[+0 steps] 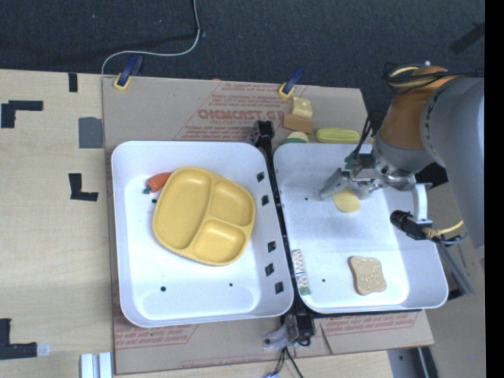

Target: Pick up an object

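At right of centre, the gripper (pixel 343 186) reaches into the right bin (pixel 409 242), its fingers spread apart above a small yellow lemon-like object (pixel 346 203) that lies just below them, ungrasped. A toast slice (pixel 367 275) rests toward the lower right. The left bin (pixel 134 235) holds a yellow divided plate (pixel 203 215) partly covering an orange object (pixel 157 181).

Light is even and fairly bright, falling from above. The two white bins (pixel 126 235) are close to washed out, with little surface detail. Shadows are soft and short: a faint one hugs the yellow tray (pixel 203 215), another lies under the arm (pixel 441 124). The dark cloth (pixel 315 14) at the top stays dim. The whole frame is slightly soft and grainy, with small print blurred
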Motion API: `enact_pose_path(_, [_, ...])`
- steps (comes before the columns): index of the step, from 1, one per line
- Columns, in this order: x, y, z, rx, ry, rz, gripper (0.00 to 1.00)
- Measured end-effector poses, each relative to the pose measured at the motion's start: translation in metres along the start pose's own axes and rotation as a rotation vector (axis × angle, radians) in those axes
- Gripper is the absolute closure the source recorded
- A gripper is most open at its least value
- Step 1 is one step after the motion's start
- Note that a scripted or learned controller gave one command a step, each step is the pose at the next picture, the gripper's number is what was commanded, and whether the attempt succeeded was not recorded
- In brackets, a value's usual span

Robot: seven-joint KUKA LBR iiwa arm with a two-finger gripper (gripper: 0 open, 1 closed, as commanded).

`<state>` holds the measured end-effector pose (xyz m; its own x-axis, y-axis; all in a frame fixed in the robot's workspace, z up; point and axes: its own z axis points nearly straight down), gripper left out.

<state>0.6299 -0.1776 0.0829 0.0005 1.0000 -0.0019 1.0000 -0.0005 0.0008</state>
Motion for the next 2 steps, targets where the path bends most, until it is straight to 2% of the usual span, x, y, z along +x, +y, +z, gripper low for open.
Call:
enact_pose_path(1, [0.018, -0.002, -0.003, -0.002, -0.001, -0.003, 0.0])
enact_pose_path(2, [0.018, -0.002, -0.013, -0.002, 0.0, -0.002, 1.0])
